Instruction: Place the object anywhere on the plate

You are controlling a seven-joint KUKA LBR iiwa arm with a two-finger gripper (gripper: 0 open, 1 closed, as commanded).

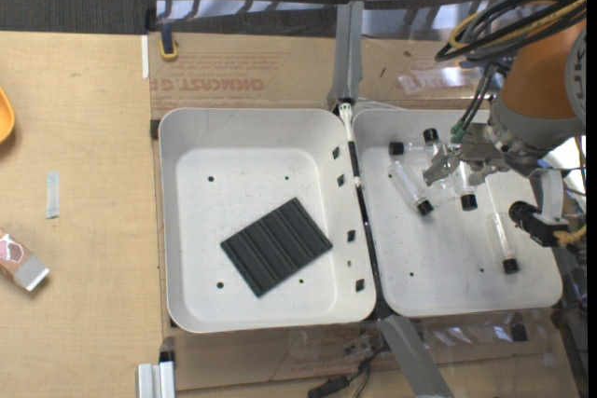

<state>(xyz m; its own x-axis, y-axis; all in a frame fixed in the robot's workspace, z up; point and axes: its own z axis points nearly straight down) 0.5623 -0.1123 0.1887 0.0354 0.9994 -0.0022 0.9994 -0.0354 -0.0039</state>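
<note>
Two white bins, side by side. Left bin (pixel 187 200): dark ribbed plate (pixel 276 246) lying flat, skewed, near its centre. Right bin (pixel 448 289), just beside the left bin: several clear tubes with black caps (pixel 410 189), scattered. Arm (pixel 550 79) over the right bin; gripper (pixel 459 168) low among the tubes, finger spread cannot tell.

Ribbed, matt dark plate (pixel 276 246) seen in smooth white plastic bin (pixel 177 228). Clear glossy tubes (pixel 408 185) with black caps noted. Bench (pixel 75 107) surfaced in pale matt wood. Brown cardboard (pixel 242 75) laid behind.
</note>
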